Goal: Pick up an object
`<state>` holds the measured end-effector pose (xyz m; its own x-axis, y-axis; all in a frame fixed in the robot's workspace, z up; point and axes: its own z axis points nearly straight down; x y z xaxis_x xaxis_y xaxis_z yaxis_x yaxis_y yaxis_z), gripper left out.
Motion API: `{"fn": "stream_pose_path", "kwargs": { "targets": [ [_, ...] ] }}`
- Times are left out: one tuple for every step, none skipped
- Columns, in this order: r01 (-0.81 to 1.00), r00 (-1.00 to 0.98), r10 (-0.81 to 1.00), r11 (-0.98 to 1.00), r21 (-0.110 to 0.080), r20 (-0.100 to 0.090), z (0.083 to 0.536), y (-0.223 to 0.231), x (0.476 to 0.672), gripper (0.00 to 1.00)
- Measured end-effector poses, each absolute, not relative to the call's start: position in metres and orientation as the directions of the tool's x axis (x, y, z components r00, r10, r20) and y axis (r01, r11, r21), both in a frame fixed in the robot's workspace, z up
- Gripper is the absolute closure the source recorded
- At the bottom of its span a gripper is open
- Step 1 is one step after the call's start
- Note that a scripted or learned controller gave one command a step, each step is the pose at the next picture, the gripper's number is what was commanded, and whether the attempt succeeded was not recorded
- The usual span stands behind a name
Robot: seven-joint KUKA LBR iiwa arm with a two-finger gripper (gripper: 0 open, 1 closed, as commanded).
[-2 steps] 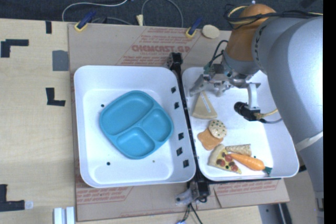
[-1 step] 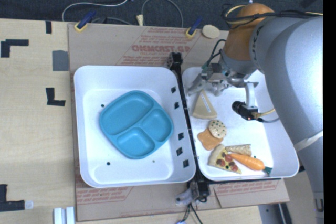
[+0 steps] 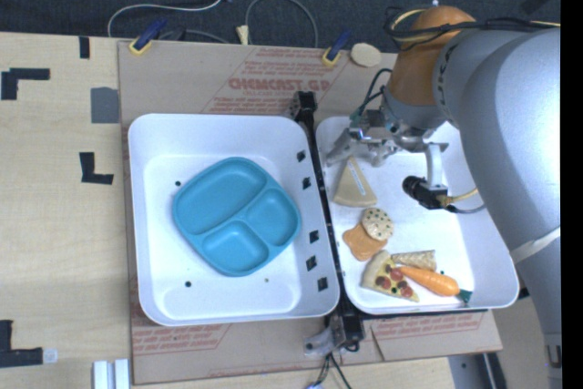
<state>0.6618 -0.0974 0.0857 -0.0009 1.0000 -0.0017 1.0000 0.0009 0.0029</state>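
Observation:
My gripper (image 3: 363,147) hangs over the far left part of the right bin (image 3: 483,260), just above a tan wedge-shaped toy food piece (image 3: 353,188). The wedge lies on the bin floor close under the gripper; whether they touch is unclear. Nearer the front lie a speckled cookie (image 3: 376,221), a flat orange piece (image 3: 362,242), a pizza slice (image 3: 392,277) and a carrot (image 3: 430,281). None of these is lifted.
The left bin (image 3: 150,196) holds a blue divided plate (image 3: 237,214). A black-clipped divider (image 3: 316,196) runs between the bins. The grey arm (image 3: 510,123) covers the right bin's far right side. Cables lie on the dark floor beyond the bench.

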Motion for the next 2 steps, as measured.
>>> {"fn": "stream_pose_path", "kwargs": {
  "targets": [
    [1.000,-0.002,1.000,0.002,0.003,-0.002,0.0858,-0.0996,0.6575,0.00],
    [1.000,-0.001,1.000,0.001,0.002,-0.003,0.0857,-0.0959,0.6578,0.00]
  ]
}}
